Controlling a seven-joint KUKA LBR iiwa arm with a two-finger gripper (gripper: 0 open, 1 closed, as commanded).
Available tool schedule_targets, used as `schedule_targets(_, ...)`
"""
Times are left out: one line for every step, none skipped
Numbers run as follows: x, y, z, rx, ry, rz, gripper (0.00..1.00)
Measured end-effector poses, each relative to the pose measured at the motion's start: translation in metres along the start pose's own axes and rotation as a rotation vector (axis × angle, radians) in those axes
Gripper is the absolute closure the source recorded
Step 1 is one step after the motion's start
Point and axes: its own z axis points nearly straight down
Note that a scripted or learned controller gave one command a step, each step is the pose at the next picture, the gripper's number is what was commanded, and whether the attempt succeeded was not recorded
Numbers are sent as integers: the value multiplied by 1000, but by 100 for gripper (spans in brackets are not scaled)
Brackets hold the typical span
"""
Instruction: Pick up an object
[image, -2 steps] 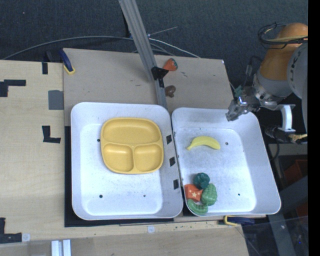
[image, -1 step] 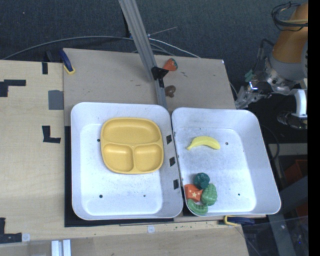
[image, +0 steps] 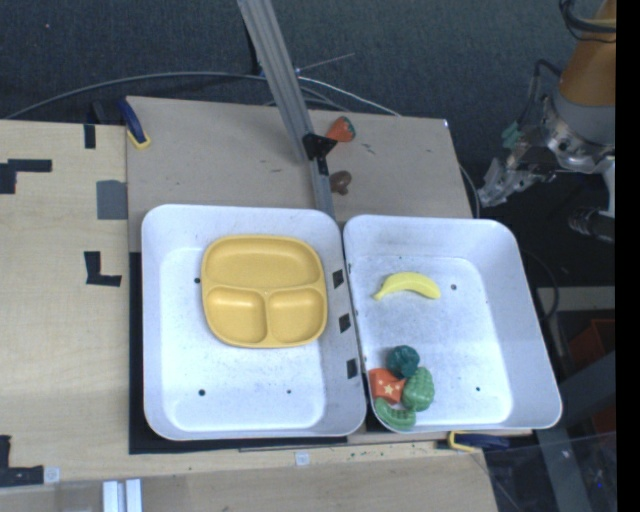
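The banana (image: 407, 287) lies in the right bin (image: 500, 300), upper middle, well apart from the gripper (image: 505, 180) at upper right; its jaws' state I cannot tell. It looks light, rigid and smooth; gripping across its middle seems best.

Yellow divided tray (image: 265, 290), yellow banana (image: 408, 287), white bins (image: 170, 400), possibly green-and-red toys (image: 402, 385)

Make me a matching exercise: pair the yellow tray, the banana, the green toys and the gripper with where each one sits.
Things:
1. yellow tray
2. banana
3. green toys
4. gripper

Places:
A. near corner of the right bin
B. above and right of the bins, outside them
C. left bin
D. upper part of the right bin

Pairs: 1-C, 2-D, 3-A, 4-B
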Motion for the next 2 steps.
schedule_targets(49, 6, 1, 3, 1, -4, 100)
schedule_targets(108, 8, 19, 6, 2, -5, 100)
